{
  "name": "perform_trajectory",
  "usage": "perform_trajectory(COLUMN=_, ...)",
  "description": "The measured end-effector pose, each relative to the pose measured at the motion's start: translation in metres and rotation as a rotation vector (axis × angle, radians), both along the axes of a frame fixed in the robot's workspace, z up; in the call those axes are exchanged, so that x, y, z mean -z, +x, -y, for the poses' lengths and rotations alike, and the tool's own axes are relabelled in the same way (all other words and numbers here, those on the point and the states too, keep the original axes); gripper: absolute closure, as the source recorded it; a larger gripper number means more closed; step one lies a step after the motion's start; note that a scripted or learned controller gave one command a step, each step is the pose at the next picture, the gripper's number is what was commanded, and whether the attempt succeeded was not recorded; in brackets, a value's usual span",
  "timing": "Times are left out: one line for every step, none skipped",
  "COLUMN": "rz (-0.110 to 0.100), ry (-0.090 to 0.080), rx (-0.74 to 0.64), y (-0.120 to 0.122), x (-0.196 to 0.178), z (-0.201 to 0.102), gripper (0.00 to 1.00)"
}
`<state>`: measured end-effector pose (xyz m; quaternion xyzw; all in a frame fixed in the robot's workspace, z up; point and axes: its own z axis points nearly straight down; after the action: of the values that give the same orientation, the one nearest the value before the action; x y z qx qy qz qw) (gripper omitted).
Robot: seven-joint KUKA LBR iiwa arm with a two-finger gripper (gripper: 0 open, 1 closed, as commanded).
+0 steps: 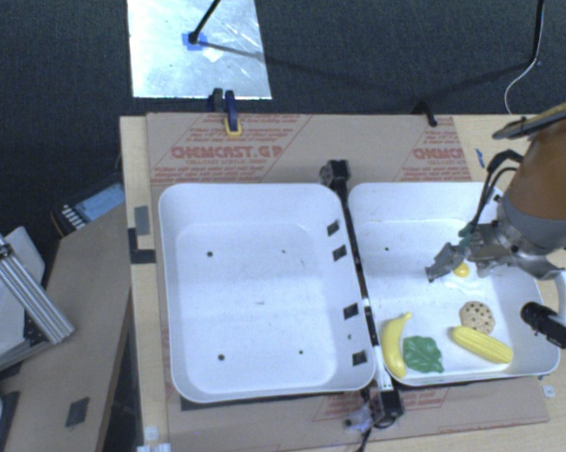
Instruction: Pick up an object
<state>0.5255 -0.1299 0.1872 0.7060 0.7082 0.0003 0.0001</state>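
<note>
In the right bin (pixel 395 227), my gripper (pixel 446 261) hangs low over the middle of the floor, pointing left from the grey and orange arm (pixel 543 186). A small yellow piece (pixel 462 272) lies just beside and under it; whether they touch is unclear. Along the bin's front lie a yellow banana (pixel 394 345), a green leafy toy (pixel 422 354), a round brown cookie (pixel 475 316) and a yellow corn cob (pixel 482 345), all apart from the gripper.
The left bin (pixel 258 287) sits beside the right one, with a black-clipped divider rim (pixel 352 264) between them. Both rest on a cardboard sheet (pixel 289 140). A silver plate (pixel 198 44) lies behind the bench. A black part of the arm (pixel 549 323) overhangs the right bin's front right corner.
</note>
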Motion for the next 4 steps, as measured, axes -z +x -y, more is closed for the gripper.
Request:
perform_trajectory(rz=0.021, ry=-0.002, rx=-0.006, y=-0.023, x=-0.195, z=-0.035, gripper=0.00)
perform_trajectory(rz=0.016, ry=0.001, rx=-0.008, y=-0.032, x=-0.296, z=-0.095, gripper=0.00)
perform_trajectory(rz=0.009, ry=0.001, rx=-0.006, y=-0.039, x=-0.351, z=-0.133, gripper=0.00)
perform_trajectory(rz=0.006, ry=0.000, rx=-0.007, y=-0.038, x=-0.360, z=-0.131, gripper=1.00)
